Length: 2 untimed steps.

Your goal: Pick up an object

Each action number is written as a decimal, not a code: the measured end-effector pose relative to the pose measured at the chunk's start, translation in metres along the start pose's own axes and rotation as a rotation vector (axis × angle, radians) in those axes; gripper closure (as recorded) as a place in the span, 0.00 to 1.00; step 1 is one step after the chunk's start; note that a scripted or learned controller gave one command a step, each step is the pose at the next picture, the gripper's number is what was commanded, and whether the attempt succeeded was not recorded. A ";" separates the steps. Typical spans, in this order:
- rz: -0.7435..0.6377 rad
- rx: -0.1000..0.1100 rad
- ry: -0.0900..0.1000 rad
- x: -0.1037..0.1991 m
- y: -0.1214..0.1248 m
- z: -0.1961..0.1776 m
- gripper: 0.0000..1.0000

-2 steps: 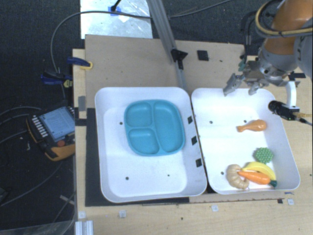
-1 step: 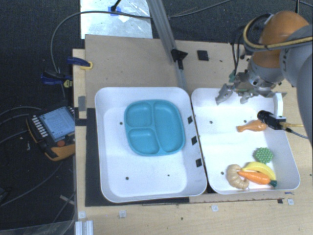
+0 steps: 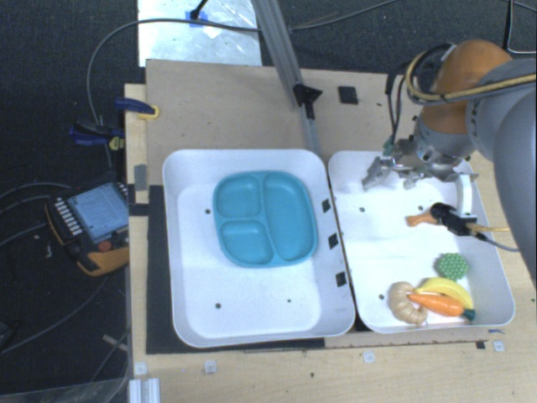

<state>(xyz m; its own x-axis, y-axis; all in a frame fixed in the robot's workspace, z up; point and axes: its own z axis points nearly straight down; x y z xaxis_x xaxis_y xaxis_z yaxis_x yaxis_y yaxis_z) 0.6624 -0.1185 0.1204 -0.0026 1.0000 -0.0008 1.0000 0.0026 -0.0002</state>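
Reaching in, nothing picked yet.
Low right in the right bin: toys, untouched. Higher up, gripper spread wide over bare floor, nothing inside. Next: swing down to the toys, then squeeze.

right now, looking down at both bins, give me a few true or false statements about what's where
1. The blue divided plate lies in the left bin. True.
2. The banana sits on the blue plate. False: it lies in the right bin, near the front corner.
3. The carrot touches the banana. True.
4. The gripper hangs over the left bin. False: it is over the right bin's back part.
5. The green round item lies behind the banana. True.
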 end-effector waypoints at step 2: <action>-0.003 -0.008 -0.002 0.000 0.003 0.023 1.00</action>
<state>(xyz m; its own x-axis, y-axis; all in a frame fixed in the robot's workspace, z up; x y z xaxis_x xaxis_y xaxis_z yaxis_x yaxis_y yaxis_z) 0.6652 -0.1187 0.0976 -0.0058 1.0000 -0.0029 1.0000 0.0058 0.0081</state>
